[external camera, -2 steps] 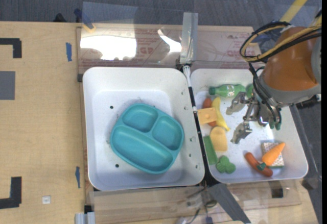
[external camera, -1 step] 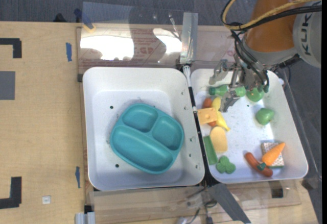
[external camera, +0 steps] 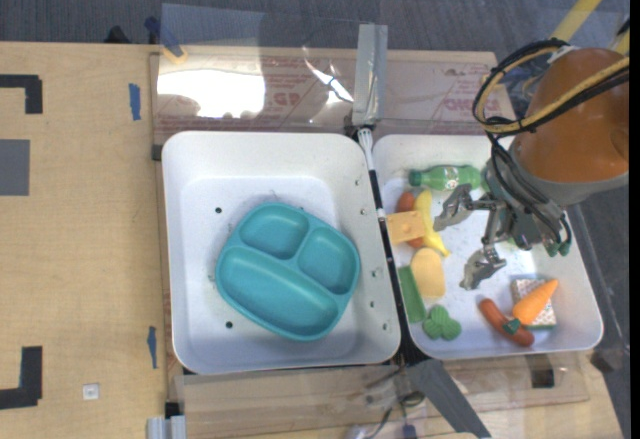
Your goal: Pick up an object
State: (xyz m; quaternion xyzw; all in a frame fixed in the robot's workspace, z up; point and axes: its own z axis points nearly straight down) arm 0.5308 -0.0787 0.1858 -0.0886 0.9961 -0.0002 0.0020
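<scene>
My gripper (external camera: 469, 237) hangs over the middle of the right bin (external camera: 580, 299), open, with bare bin floor between its two fingers (external camera: 482, 267). Toy foods lie around it: a green bottle (external camera: 445, 175) at the back, a banana (external camera: 428, 217) and a cheese wedge (external camera: 403, 228) to its left, and a yellow pear-like fruit (external camera: 428, 274) in front of those. A red sausage (external camera: 497, 317) and an orange carrot (external camera: 537, 299) lie at the front right. None of them sits between the fingers.
The left bin (external camera: 190, 227) holds a teal divided plate (external camera: 288, 270). A green cucumber (external camera: 410, 295) and a broccoli (external camera: 441, 326) lie along the right bin's front left. Black and yellow cables (external camera: 505, 77) loop off the orange wrist band (external camera: 578, 127).
</scene>
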